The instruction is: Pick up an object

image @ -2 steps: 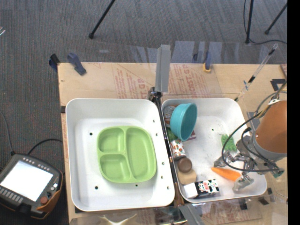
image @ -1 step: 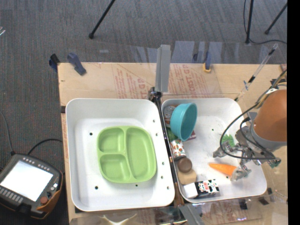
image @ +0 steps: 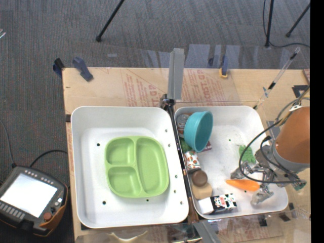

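Reaching in from the right above the table (image: 126, 87), the grey arm (image: 296, 140) hangs its claw (image: 259, 182) low over the right white bin (image: 228, 111); whether it is spread or pinched together cannot be told. Well to the claw's left a green divided plate (image: 136, 166) lies in the left white bin (image: 83, 135). A tipped teal bowl (image: 197, 129) lies up and left of the claw, and an orange carrot (image: 243, 185) lies just beside it.

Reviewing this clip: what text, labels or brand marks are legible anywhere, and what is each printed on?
Red print on the board behind the bins: mirrored or upside down, not reliably readable.
Small can in the right bin: patterned label, too small to read.
Black-and-white carton: markings too blurred to read.
Tablet at lower left: screen shows nothing readable.
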